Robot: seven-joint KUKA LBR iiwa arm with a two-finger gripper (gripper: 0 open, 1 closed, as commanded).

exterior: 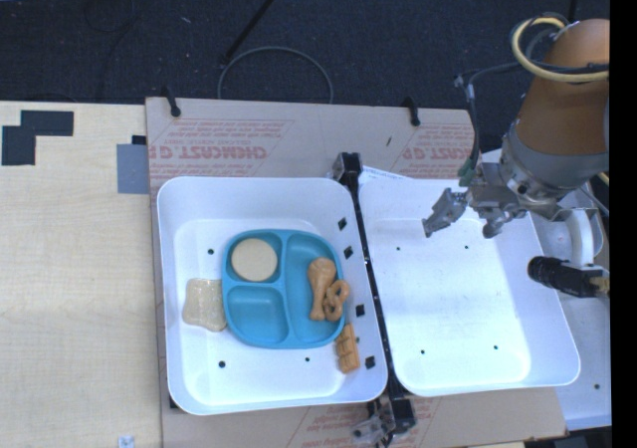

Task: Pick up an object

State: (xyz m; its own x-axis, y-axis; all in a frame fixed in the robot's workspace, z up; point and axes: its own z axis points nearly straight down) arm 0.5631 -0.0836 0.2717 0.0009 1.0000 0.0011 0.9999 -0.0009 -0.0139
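Note:
The left bin (189, 207) holds a blue divided tray (267, 322). In the tray lie a round tan disc (254, 259) and a brown pretzel-shaped piece (326, 289). A pale bread-like slab (204, 304) lies on the bin floor left of the tray, and a small brown chunk (346, 348) sits by the tray's lower right corner. My gripper (465, 219) hangs over the upper part of the right bin (468, 336), its two fingers spread apart with nothing between them.
A black divider (363, 277) runs between the two bins. Cardboard (249, 142) lies under both bins, and a wooden bench top (70, 287) stretches to the left.

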